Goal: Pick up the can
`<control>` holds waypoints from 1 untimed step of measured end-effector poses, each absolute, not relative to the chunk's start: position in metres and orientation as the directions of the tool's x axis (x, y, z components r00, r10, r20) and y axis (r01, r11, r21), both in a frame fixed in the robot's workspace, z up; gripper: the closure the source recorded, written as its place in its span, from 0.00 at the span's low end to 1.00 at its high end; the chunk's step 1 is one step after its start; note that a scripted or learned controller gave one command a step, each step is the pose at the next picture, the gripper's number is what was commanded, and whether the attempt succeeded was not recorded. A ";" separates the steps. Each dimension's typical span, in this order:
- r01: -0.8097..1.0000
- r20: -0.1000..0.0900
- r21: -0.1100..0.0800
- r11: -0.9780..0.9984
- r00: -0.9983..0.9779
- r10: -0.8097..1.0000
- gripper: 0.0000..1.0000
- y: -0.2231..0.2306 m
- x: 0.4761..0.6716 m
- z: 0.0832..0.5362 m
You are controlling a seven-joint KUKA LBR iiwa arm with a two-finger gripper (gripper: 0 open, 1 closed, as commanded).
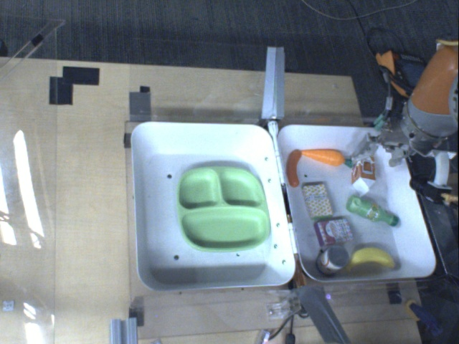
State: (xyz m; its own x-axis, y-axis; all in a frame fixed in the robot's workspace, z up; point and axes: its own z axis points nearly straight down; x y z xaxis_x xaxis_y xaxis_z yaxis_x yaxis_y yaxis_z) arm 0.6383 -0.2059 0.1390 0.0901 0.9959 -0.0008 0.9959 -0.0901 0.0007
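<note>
At the right bin's near edge, your can stands upright, touching the banana and just below a purple packet. Your gripper hangs over the far corner, well apart from it; its state you cannot tell. The bottle, carrot and 1 patterned packet lie between.

light wooden bench top carries two shallow white plastic bins side by side, touching along the middle. left bin sits near bench centre, right bin toward the right edge. a grey metal bar runs back from the seam between the bins. black l-shaped marker lies flat at the far left, a small dark block just behind the left bin's corner.
</note>
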 end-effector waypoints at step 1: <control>0.882 0.003 0.006 -0.471 0.471 0.882 0.00 -0.187 0.603 0.087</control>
State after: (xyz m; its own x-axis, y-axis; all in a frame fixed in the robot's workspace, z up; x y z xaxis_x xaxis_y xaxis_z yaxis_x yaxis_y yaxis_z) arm 0.6030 -0.1867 0.0866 0.4714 0.8819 0.0026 0.8819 -0.4714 0.0060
